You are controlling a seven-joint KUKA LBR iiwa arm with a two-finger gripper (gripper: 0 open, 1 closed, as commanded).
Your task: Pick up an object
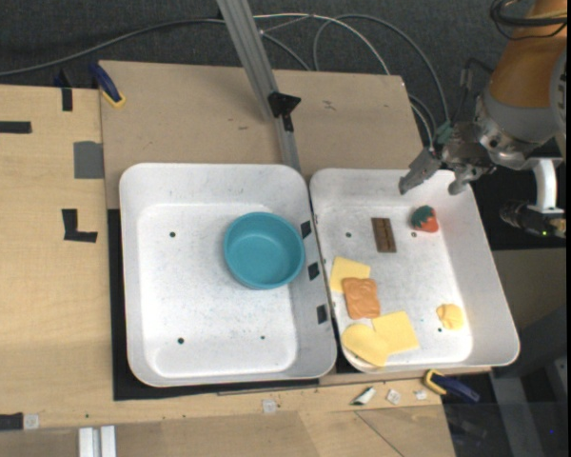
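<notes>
The arm (pixel 523 74) comes in from the right side and bends down toward the far edge of the right bin (pixel 476 246). Its gripper (pixel 434 180) hangs over that far edge with the two fingers (pixel 414 176) spread apart, and nothing is between them. The upper part of the arm is cut off by the picture edge.

I take the right bin as the landmark. Inside it, just below the gripper, lies one small orange and green object (pixel 424 220). Left of this object is one dark brown bar (pixel 383 234). Toward the near side there are three flat yellow pieces (pixel 379 335), which overlap partly, so their exact shapes are hard to read. One orange-brown piece (pixel 362 299) lies on top of them. Near the right wall of the bin is one small yellow lump (pixel 449 315); what it is I cannot tell.

Left of the right bin, touching it, stands the left bin (pixel 162 293), with one blue bowl (pixel 263 249) inside. A grey pole (pixel 252 55) crosses the bench behind both bins.
</notes>
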